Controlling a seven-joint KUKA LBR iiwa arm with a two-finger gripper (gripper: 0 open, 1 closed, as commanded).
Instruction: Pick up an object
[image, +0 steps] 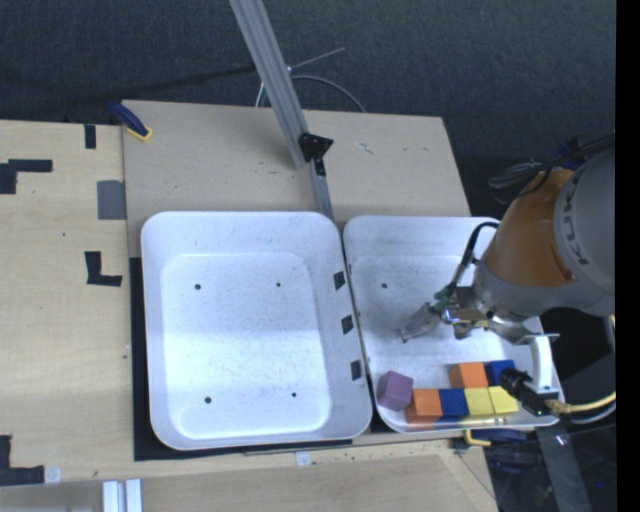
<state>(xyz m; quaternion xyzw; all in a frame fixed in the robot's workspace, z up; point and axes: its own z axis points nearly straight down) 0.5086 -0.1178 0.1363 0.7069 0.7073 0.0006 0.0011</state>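
Note:
Several small blocks lie along the front edge of the right bin (400, 240): a purple block (396, 388), an orange block (427, 402), a blue block (452, 402) and a yellow block (479, 402). Behind them sit another orange block (467, 376) and a blue one (498, 371). My gripper (418, 324) hangs over the middle of the right bin, a short way behind the purple block and apart from all the blocks. Nothing shows in its grasp.
The left bin (160, 240) lies beside the right one, their rims meeting in the middle. A slanted metal pole (280, 85) rises behind the bins. The grey and orange arm (545, 250) covers the right bin's right side.

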